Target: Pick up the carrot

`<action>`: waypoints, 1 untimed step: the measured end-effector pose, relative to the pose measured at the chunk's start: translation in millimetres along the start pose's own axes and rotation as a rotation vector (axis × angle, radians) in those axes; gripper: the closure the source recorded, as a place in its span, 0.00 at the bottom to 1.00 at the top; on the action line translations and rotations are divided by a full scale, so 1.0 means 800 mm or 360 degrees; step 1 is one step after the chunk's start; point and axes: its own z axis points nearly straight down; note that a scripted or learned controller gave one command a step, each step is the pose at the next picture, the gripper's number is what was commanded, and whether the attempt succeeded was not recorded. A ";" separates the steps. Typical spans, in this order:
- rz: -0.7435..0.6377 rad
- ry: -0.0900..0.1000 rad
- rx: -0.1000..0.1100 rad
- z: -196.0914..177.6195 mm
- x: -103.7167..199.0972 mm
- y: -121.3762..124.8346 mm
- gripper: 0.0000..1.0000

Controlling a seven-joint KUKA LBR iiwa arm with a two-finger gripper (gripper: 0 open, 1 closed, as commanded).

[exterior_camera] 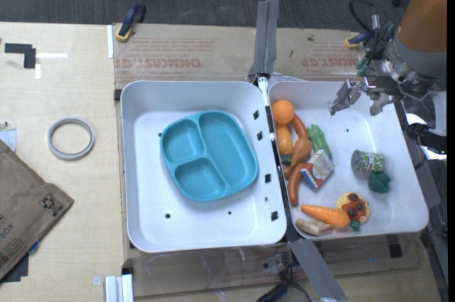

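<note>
Down at the near edge, a grey metal strut (316, 279) angles across the bench front, just below the right bin (409, 183) — and that bin is our landmark. Far off to its left, a brown paper bag (25, 205) sits at the view's edge, with a ring of tape (71, 138) lying flat on the wooden bench top just above it. Moving closer, the left bin (142, 173) butts right up against the right bin's left wall, and inside it a blue divided plate (209, 155) rests flat, three compartments showing.

Now into the right bin itself. Along its left wall, an orange (283, 111) sits at the far end, with a hot dog (299, 126) touching it and a pear-shaped toy (301, 149) just nearer. A green vegetable (319, 140) lies beside those, and a small red-and-white packet (317, 171) sits under them, touching a red sausage (293, 185). And there's the carrot (325, 214), lying on its side along the bin's near wall, pointed tip to the left, thick end against a pizza slice (353, 208). A pale bread-like piece (313, 227) is tucked just under it. Further right, a green can (367, 163) lies tipped over, a dark green lump (379, 182) right beside it.

Up at the bin's far right corner, the gripper (361, 99) hangs, fingers spread apart with nothing between them, well away from the carrot. Behind it, the arm's orange band (426, 2) rises.
</note>
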 end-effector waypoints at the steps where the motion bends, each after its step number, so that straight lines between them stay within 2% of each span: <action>1: -0.0131 0.0000 0.0001 0.095 0.076 -0.038 0.00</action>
